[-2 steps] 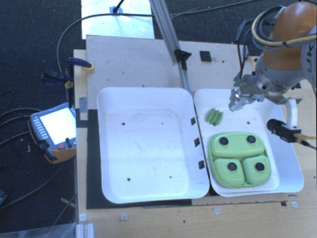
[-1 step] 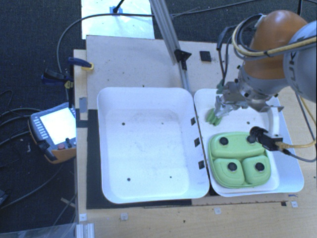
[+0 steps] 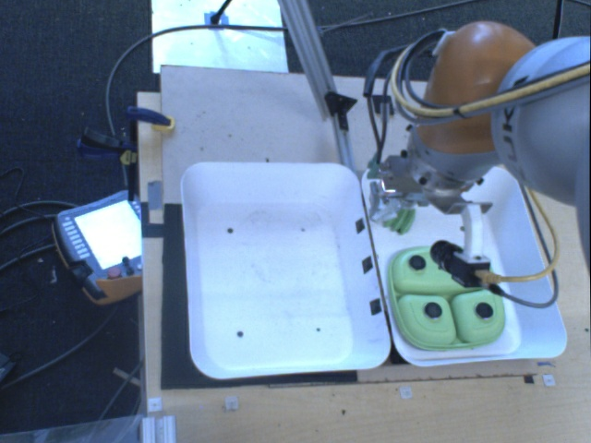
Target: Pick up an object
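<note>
Arm reaches in from the right, orange band above the wrist, wrist over the upper part of the right bin. Tool hangs low at that bin's upper left corner, just beside the divide with the left bin. Tool's opening: cannot tell — the tips are too small and blurred against the white wall.

Small green piece lies just below the tool, at or touching its tip; whether it is gripped cannot be made out.

Green three-lobed object, pale green with a dark spot on each lobe, sits in the lower half of the right bin, below the tool and apart from it. A black fitting on a yellow cable overlaps its upper right lobe.

Left of the left bin, off the counter: handheld pendant with lit screen.
</note>
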### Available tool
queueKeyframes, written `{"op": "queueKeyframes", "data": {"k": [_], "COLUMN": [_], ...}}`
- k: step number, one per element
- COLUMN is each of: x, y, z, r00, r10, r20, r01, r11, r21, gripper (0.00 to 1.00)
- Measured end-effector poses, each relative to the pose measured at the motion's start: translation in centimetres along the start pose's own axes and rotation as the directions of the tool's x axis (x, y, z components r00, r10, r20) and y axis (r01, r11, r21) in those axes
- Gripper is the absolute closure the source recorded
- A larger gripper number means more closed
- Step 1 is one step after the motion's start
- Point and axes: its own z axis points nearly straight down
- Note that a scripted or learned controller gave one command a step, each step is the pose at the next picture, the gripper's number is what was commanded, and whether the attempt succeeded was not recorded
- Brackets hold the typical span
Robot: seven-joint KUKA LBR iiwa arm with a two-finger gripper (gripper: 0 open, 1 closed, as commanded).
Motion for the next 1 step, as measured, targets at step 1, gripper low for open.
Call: {"op": "queueKeyframes", "data": {"k": [1], "x": [4.39], "y": [-2.57], "z": [0.66], "r00": [1.000], "r10": [0.001], "r20": [0.000], "r01": [-0.001], "r11": [1.000], "r21": [0.002], "gripper": [1.00]}}
